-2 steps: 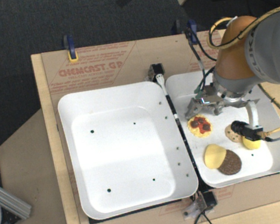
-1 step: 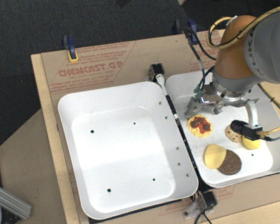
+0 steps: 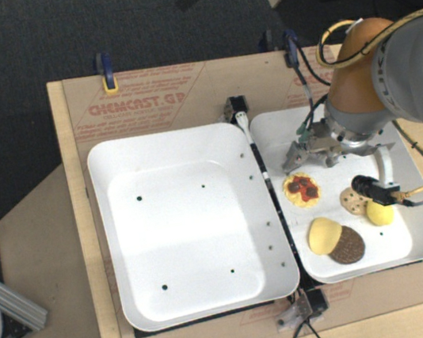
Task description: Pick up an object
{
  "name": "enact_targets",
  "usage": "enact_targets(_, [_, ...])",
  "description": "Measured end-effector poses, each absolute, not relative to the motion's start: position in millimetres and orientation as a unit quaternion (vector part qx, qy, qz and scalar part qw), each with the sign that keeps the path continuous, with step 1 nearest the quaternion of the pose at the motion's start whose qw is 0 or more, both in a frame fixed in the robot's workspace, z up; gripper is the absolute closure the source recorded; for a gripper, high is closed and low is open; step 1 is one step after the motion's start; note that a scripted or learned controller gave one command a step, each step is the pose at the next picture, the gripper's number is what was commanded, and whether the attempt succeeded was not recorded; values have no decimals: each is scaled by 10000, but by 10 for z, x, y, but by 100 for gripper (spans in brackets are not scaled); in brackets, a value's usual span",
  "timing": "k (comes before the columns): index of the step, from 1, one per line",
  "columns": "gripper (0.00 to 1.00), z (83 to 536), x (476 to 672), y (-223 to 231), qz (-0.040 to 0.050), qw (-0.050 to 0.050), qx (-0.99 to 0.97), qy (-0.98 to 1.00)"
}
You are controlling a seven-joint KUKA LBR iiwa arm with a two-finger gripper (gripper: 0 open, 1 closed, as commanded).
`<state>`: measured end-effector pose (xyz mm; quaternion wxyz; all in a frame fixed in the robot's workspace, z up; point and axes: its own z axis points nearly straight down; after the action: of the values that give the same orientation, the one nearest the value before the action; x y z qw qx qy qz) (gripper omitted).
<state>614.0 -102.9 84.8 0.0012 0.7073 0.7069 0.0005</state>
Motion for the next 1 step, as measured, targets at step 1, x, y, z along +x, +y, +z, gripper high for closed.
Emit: enact_targets(1, [0, 847, 5982, -926, -8, -17, 7074, 7068])
